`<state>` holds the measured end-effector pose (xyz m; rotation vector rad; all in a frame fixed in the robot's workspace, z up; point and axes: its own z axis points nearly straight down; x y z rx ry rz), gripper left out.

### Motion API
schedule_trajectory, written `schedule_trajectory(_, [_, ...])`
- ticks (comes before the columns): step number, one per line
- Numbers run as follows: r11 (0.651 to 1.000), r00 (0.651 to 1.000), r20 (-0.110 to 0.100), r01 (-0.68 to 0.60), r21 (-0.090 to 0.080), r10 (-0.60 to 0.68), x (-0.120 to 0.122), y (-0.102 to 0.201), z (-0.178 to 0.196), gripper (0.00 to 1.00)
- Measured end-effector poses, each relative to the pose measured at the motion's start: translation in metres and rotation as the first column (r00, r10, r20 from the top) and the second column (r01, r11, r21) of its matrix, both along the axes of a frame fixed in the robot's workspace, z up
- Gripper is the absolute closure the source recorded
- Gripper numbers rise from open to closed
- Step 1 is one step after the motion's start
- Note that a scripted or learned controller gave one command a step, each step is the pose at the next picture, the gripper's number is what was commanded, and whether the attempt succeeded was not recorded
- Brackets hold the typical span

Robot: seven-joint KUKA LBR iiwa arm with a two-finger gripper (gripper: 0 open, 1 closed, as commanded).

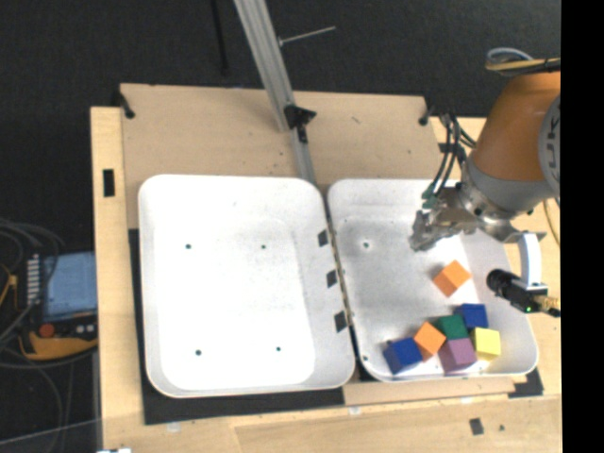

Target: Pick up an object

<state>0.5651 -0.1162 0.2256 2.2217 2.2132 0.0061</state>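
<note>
Camera view: gripper (427,231) is hovering over right bin (377,206), jaw state impossible to tell; it should be centring squarely above lone orange block (452,277) before descending.

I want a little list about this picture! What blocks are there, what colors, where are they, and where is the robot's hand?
bins: two white bins side by side, left bin and right bin
lone block: orange block, apart from the rest, in the right bin
cluster at right bin's near corner: blue block, second orange block, green block, purple block, second blue block, yellow block
gripper: over the right bin, up and left of the lone orange block
held: no block seen between the fingers
</note>
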Motion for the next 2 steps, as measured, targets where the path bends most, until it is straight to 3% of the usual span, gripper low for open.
schedule_trajectory(1, [1.0, 1.0, 0.003, -0.007, -0.001, 0.007, -0.002, -0.001, 0.064, 1.0])
schedule_trajectory(2, [1.0, 1.0, -0.008, -0.009, 0.002, 0.009, 0.012, 0.053, 0.047, 1.0])
